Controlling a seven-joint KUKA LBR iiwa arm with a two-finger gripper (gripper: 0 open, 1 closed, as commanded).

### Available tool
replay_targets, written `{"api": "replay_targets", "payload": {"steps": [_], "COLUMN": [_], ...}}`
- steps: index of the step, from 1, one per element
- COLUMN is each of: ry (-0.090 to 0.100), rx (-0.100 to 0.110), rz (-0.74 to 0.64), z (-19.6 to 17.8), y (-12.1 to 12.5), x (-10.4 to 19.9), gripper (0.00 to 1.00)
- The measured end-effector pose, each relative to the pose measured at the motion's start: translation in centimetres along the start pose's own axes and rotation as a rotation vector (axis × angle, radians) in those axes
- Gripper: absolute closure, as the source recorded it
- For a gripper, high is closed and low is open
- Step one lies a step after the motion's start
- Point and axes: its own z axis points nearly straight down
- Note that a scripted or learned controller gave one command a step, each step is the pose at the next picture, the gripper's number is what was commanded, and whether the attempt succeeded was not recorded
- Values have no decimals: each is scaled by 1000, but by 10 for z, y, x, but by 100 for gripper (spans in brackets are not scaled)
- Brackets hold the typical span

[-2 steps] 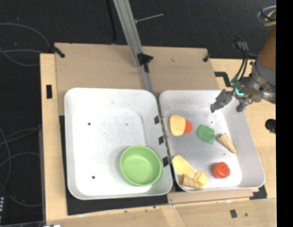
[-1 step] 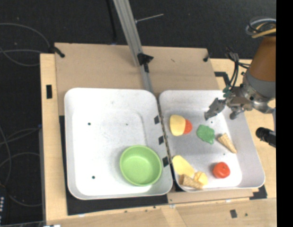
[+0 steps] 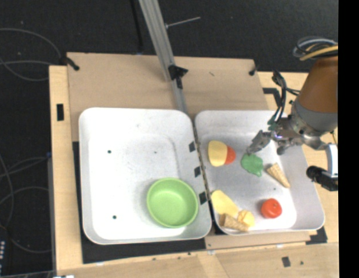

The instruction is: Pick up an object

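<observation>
Hovering over the right bin (image 3: pixel 225 118), my pincer (image 3: pixel 271 146) hangs spread wide, its two fingers splayed apart with nothing between them. One finger (image 3: pixel 258 143) slants down toward the green piece (image 3: pixel 253 165), which lies just below its tip; whether they touch I cannot tell. Just beside that piece, under my other finger, sits a tan cone (image 3: pixel 278 174). Off to my left, near the bin's inner wall, rests a yellow-and-orange fruit (image 3: pixel 220 153). Farther below me lie a red tomato (image 3: pixel 271 208) and, along the bin's front wall, a yellow banana (image 3: pixel 224 201) touching a tan waffle-like piece (image 3: pixel 238 219). Well apart from me, across the divide, the left bin (image 3: pixel 109 132) holds a green bowl (image 3: pixel 172 202).
</observation>
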Motion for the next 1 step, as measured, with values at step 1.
{"api": "replay_targets", "payload": {"steps": [1], "ry": [1], "rx": [2], "rz": [0], "z": [62], "y": [4], "x": [-2], "gripper": [0]}}
